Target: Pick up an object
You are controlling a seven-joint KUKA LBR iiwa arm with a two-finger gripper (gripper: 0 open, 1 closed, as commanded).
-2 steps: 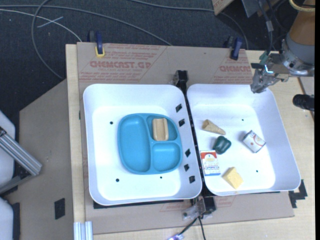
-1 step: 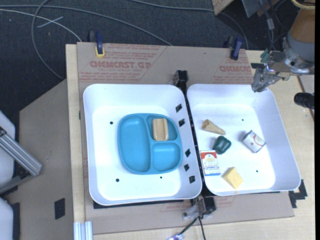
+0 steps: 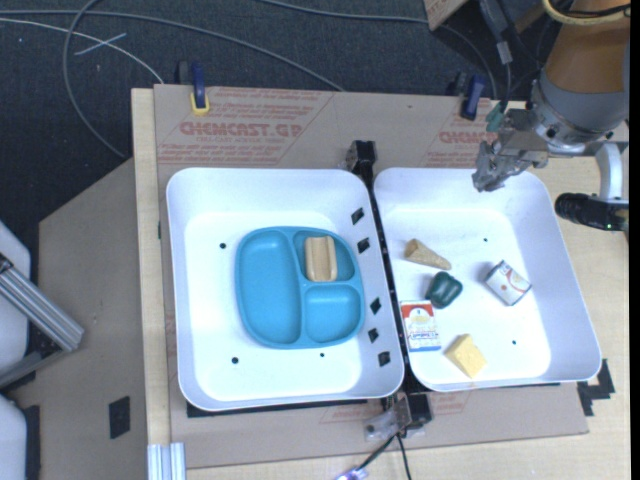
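Observation:
My gripper (image 3: 489, 176) hangs over the far edge of the right bin (image 3: 530, 208), with nothing visible between its fingers. Below it in that bin lie a tan wedge (image 3: 427, 255), a dark green rounded object (image 3: 443, 290), a small grey and white box (image 3: 507, 282), a red and white carton (image 3: 421, 327) and a yellow block (image 3: 465, 355). In the left bin (image 3: 200, 218) sits a blue divided tray (image 3: 262, 288) with a tan bread-like piece (image 3: 320, 258) in its upper right compartment.
A black clamp strip (image 3: 368, 258) runs between the two bins. Blue clips (image 3: 199, 88) hold the cardboard sheet at the back. Cables (image 3: 110, 28) lie on the dark floor beyond the bench.

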